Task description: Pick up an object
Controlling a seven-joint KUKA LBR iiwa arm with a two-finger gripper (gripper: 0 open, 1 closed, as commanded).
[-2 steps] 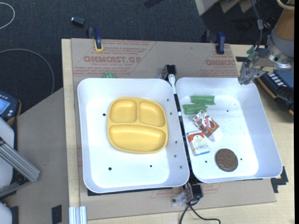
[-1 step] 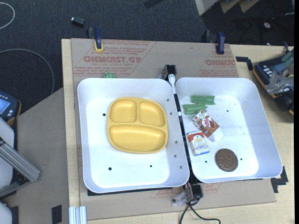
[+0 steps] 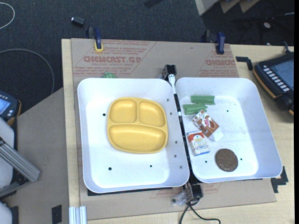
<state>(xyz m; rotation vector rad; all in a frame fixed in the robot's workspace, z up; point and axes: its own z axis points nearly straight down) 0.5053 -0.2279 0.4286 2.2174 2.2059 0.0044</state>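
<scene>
The right bin (image 3: 261,125) holds several small things along its left side. Two green sticks lie at its back, one (image 3: 202,99) just behind the other (image 3: 193,108). A red and white packet (image 3: 205,123) lies tilted in front of them. A second red and white packet (image 3: 198,143) sits closer to the front. A brown round disc (image 3: 226,160) rests near the bin's front wall. In the left bin (image 3: 88,139) a yellow divided plate (image 3: 138,125) lies flat in the middle.
Both bins sit on a brown board (image 3: 140,59) held by blue clamps (image 3: 97,37) at the back. A black and orange pendant (image 3: 279,78) lies to the right of the bench. A cable (image 3: 196,209) runs out at the front.
</scene>
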